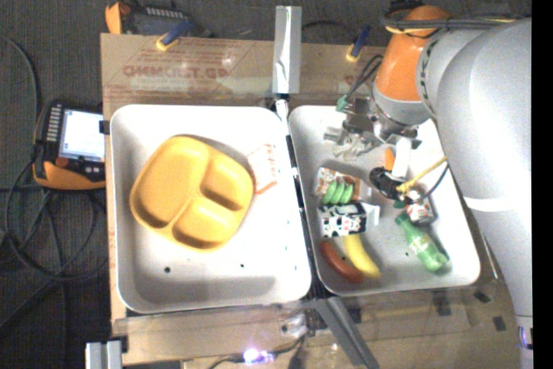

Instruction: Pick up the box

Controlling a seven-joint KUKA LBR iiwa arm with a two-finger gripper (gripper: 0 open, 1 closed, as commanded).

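Observation:
A small box [344,222] with a black-and-white cow pattern lies in the middle of the right bin [462,268]. Against its far side sits a green and red striped packet [335,187]. My gripper [349,139] hangs over the far part of the right bin, above and slightly right of the box and apart from it. I see nothing held in it. The grey arm with its orange band [402,78] reaches in from the right.
A banana [363,257] and a red item [339,264] lie near the right bin's front wall, with a green bottle [423,244] to their right. The left bin [147,294] holds a yellow divided plate [192,190] and a white-and-red carton [265,165].

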